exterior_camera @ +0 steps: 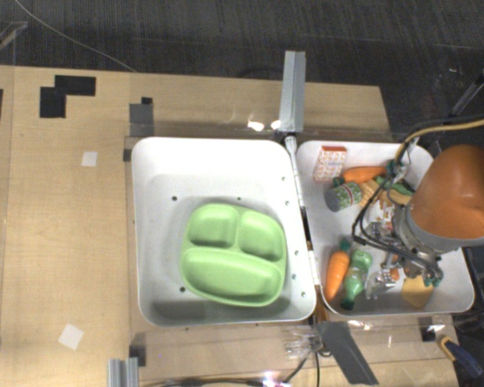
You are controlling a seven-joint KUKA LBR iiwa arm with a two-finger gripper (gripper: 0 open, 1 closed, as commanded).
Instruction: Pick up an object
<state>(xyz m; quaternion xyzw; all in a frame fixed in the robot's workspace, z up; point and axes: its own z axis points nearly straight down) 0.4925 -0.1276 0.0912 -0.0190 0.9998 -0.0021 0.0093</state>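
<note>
**A:** Risk check, using the right bin (460,297) as reference. Gripper (385,274) was down in its near half, among the clutter. Couldn't tell whether the claw was apart or together; wrist and cabling hid it.

**B:** Candidates to pick?

**A:** Nearest: a green bottle (352,274) and a carrot (335,271) touching side by side, against the bin's left wall. A tan block (417,293) sat at the near right, just beside the gripper.

**B:** So likely failure was a graze or double contact: bottle and carrot packed too tight to get a finger between.

**A:** Agreed. The wall also blocked approach from the left.

**B:** Further back?

**A:** A second carrot (363,173), a grey-green can (343,195), a white printed card (331,163) at the far left corner. Left of that bin, the other bin (153,240) held a green divided tray (234,254), well apart.
</note>
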